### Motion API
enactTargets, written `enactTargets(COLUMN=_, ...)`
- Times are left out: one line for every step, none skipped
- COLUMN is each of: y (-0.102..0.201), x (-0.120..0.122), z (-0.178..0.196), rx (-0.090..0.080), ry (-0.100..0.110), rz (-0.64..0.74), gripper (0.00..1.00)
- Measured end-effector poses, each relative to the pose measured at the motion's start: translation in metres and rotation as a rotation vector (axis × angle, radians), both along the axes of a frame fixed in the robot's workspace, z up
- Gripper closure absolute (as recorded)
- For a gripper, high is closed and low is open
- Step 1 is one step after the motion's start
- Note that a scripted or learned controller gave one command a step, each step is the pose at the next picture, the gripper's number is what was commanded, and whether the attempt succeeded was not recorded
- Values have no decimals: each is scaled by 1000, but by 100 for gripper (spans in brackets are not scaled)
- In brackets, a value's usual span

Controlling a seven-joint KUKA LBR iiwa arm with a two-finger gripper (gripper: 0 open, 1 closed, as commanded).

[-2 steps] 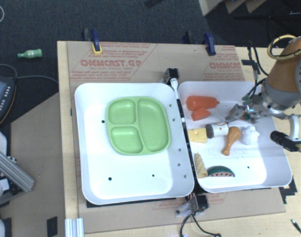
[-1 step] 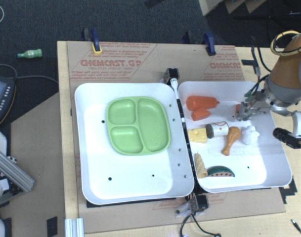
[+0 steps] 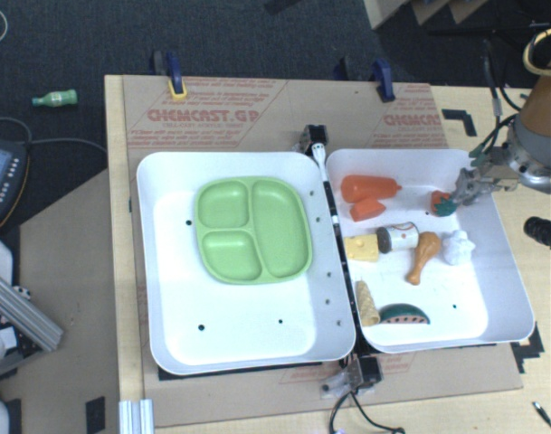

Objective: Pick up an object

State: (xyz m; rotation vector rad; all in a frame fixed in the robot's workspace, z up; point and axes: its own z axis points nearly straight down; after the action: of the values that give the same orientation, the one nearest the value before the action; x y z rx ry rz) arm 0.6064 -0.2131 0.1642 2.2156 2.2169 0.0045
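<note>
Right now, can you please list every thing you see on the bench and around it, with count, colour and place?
bins: 2, white, side by side on the bench
plate: 1, green, three compartments, in left bin
carrots: 2, orange, right bin, far side
cheese: 1, yellow, right bin, near divider
drumstick: 1, brown, right bin, middle
melon slice: 1, red and green, right bin, near side
clamps: 2, blue, far board edge
bottle: 1, green, on floor, left
tool: 1, grey, over right bin's far right corner, at a red-green toy
</note>
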Motion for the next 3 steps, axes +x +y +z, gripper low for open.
enactTargets(y=-9, x=-4, z=52, rx=-1, ry=-1, rz=-1, gripper=100)
enactTargets(y=-9, x=-3, z=62, rx=1, ry=3, rz=0, gripper=100)
enactTargets(y=52, x=-9, z=69, rx=6, ry=8, rz=5, gripper=100)
